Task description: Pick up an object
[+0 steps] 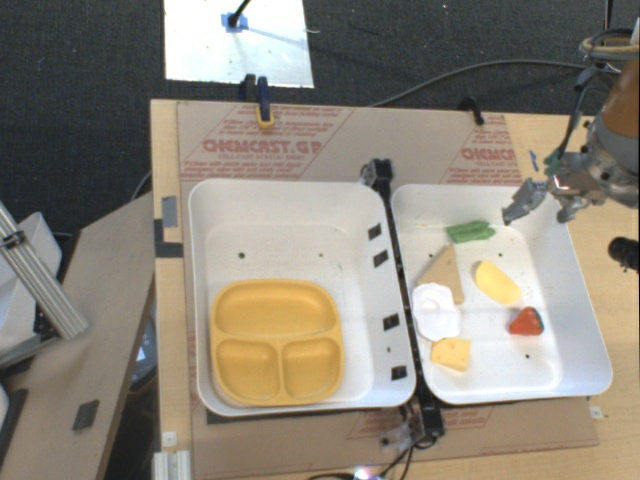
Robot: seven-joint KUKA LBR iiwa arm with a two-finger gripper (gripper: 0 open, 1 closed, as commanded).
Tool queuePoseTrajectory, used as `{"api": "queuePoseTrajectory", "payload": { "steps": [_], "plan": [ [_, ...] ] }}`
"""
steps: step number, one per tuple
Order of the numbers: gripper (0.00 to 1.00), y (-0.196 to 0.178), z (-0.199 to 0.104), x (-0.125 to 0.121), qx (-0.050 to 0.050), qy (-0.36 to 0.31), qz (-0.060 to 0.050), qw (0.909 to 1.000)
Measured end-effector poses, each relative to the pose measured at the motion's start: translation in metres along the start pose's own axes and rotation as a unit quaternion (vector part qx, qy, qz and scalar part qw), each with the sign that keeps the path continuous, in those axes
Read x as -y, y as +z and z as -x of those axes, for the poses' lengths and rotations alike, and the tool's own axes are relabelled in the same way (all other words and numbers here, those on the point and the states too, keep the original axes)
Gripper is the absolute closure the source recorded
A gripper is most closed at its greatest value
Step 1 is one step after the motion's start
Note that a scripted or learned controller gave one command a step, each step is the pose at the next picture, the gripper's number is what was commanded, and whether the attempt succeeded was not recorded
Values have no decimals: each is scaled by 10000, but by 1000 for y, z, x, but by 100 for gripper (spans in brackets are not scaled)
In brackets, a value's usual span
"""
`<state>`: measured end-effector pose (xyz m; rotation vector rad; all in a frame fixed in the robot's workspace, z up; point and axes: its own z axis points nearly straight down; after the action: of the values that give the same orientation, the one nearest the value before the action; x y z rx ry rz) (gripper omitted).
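Position decides the coming move: the two-finger gripper (pixel 545 200) hangs over the upper right corner of the right-hand shallow white bin (pixel 580 268), and every candidate lies down and to the left of it in the camera view. Nearest is the small green oblong plastic piece (pixel 470 232), resting on the bin floor near the back wall with its long axis running almost left to right — a short reach leftward and a little toward the front from the fingers. The fingers look spread apart with nothing between them.

Farther toward the front lie the yellow lemon-shaped toy (pixel 497 282), the tan wedge-shaped piece (pixel 444 269), the white rounded lump (pixel 435 310) touching the wedge's lower edge, the red strawberry-like toy (pixel 527 321) and the yellow cheese-like block (pixel 451 353). All are well apart from the gripper.

The left-hand white bin (pixel 230 218) holds a yellow three-compartment plastic tray (pixel 278 342) — far across the divider.

Judged from this layout, no object has been grasped yet, and the green piece looks the likeliest target; closing across its short width would suit it.
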<state>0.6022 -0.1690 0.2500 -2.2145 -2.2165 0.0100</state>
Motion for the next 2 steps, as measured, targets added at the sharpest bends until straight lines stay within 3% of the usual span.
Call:
{"api": "queuePoseTrajectory", "payload": {
  "steps": [1,2],
  "plan": [
    [0,-8,-1,-2,10,-14,59,10000],
    [0,49,0,-12,9,-8,50,10000]
  ]
}}
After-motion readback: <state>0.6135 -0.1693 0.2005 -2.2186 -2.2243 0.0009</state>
